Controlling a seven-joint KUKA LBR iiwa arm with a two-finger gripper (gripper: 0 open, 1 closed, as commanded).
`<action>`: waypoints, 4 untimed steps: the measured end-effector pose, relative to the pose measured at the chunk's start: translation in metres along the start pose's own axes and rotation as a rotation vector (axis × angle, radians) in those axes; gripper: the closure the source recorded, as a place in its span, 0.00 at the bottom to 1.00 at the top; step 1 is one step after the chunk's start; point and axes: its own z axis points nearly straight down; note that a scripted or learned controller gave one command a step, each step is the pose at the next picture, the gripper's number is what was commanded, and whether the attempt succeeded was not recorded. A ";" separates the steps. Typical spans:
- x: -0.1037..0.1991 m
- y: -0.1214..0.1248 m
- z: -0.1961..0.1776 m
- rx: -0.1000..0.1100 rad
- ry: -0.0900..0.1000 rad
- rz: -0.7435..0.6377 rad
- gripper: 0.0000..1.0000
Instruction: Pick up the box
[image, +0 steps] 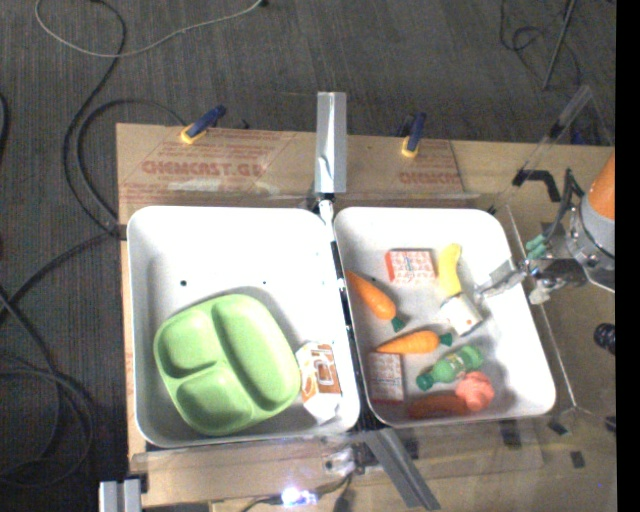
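Observation:
In the right bin (520, 300) a red-and-white box (410, 265) lies flat near the back, beside a yellow item (450, 267). A second small printed box (385, 375) lies near the front. A small white block (462, 314) sits mid-bin. An orange-and-white carton (320, 378) leans in the front right corner of the left bin (200, 230). My gripper (492, 284) reaches in over the right bin's right rim. Its tip is just above and right of the white block, well right of the red-and-white box.
Two carrots (372, 297) (410, 343), a green bottle (450, 367), a pink-red toy (478, 388) and a dark red sausage (435, 405) crowd the right bin. A green divided plate (225, 362) fills much of the left bin. A metal divider post (330, 150) stands between the bins.

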 end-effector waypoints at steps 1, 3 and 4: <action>0.025 0.077 0.138 0.002 0.000 0.055 0.00; 0.062 0.130 0.164 -0.009 -0.008 0.178 1.00; 0.069 0.121 0.058 0.000 -0.002 0.086 1.00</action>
